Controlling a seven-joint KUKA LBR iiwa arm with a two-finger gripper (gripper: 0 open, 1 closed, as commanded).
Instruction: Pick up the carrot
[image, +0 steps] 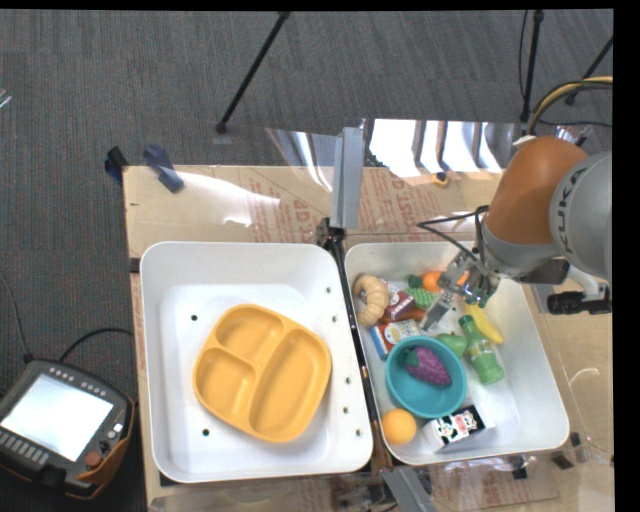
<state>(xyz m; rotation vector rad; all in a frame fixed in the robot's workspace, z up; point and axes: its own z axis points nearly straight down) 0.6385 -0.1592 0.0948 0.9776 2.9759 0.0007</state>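
The arm (545, 205) reaches in from the right and hangs over the far part of the right bin (545, 385), its pincer (450, 295) lowered among the clutter there. The fingers (437, 314) point down and to the left, parted and released, with nothing seen between them. The carrot (431, 281) lies at the far side of that bin, a small orange piece just beside the pincer on its far left, partly hidden by the neighbouring items. Left of it sits a pale, ridged croissant-like toy (372, 296), and below that a small printed box (395, 325). A teal bowl (405, 385) near the middle of the bin holds a purple bunch of grapes (429, 366). Right of the bowl lie a green bottle (483, 355) and a yellow banana (484, 324). At the near edge are an orange ball (398, 427) and a small black-and-white carton (458, 427). The left bin (170, 290) carries a yellow divided plate (262, 372). Both bins rest on the worktop (220, 205).
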